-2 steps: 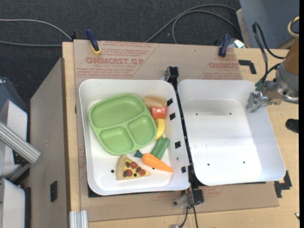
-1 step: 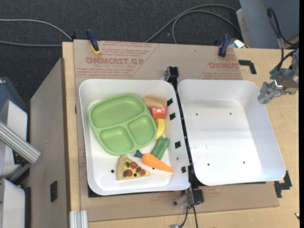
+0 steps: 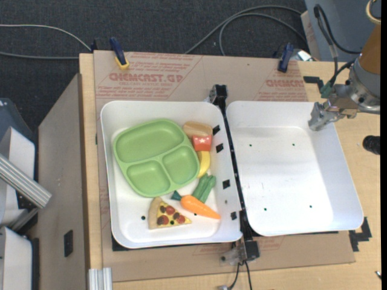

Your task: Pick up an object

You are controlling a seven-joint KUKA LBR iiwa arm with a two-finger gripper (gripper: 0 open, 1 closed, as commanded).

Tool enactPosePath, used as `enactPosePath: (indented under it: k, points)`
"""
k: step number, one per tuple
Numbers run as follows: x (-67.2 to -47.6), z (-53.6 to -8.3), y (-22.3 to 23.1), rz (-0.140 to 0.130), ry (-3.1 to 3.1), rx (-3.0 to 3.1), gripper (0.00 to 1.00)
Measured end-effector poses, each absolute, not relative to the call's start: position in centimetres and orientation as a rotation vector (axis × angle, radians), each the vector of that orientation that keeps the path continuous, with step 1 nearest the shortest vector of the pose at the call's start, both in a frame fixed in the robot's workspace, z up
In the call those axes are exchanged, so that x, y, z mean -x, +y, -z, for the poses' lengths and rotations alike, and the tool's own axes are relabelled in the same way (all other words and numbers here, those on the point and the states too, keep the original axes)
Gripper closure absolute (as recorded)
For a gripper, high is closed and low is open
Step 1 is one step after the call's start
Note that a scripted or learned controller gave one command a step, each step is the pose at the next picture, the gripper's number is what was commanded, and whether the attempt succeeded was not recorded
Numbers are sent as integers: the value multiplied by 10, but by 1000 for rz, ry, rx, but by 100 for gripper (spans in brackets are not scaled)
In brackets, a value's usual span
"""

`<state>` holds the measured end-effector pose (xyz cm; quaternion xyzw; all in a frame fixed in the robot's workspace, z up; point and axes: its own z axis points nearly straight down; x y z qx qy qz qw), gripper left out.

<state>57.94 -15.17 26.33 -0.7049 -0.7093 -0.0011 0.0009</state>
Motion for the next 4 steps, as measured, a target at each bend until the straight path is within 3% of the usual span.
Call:
enactPosePath:
  k: [2, 3, 4]
  points:
    - [-587, -262, -34, -1, -2226, 2211, 100]
    - [-580, -258, 18, -1, -2225, 2210, 100]
    - [-590, -233, 68, -4, -2224, 2212, 100]
